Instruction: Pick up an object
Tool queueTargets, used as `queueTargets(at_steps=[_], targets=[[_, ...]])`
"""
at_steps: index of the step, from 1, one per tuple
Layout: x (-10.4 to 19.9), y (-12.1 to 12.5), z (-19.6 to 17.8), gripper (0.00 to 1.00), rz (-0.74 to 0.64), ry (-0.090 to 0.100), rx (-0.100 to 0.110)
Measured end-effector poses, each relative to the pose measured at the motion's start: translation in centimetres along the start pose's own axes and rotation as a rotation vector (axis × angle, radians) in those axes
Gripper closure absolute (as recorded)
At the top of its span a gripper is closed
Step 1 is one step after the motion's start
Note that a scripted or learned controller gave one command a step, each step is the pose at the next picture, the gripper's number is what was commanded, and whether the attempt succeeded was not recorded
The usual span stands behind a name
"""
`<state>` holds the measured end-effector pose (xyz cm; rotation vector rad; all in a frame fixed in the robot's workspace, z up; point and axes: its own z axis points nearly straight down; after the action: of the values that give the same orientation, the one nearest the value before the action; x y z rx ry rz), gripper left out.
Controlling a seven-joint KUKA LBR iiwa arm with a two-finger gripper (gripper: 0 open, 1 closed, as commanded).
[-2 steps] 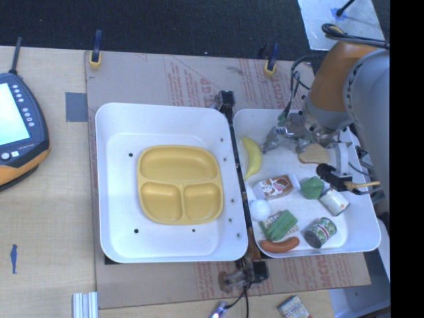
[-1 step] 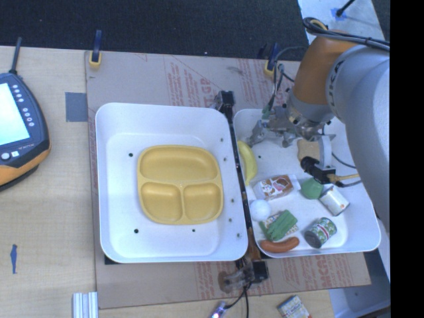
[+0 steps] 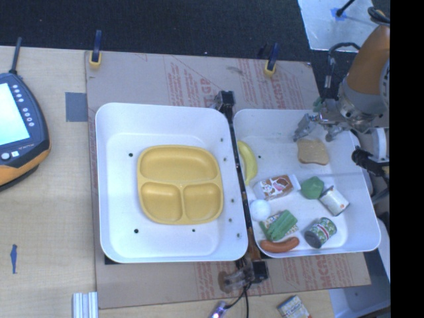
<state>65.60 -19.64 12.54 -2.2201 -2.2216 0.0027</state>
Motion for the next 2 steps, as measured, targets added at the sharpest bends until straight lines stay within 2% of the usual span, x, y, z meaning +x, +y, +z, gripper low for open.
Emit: queueTargets(at_steps=[1, 2], targets=[[-1.6, -7.9, 3.4, 0.0, -0.004, 0.0, 0.004], [1.7, -0.1, 3.3, 0.0, -0.004, 0.001, -0.002]])
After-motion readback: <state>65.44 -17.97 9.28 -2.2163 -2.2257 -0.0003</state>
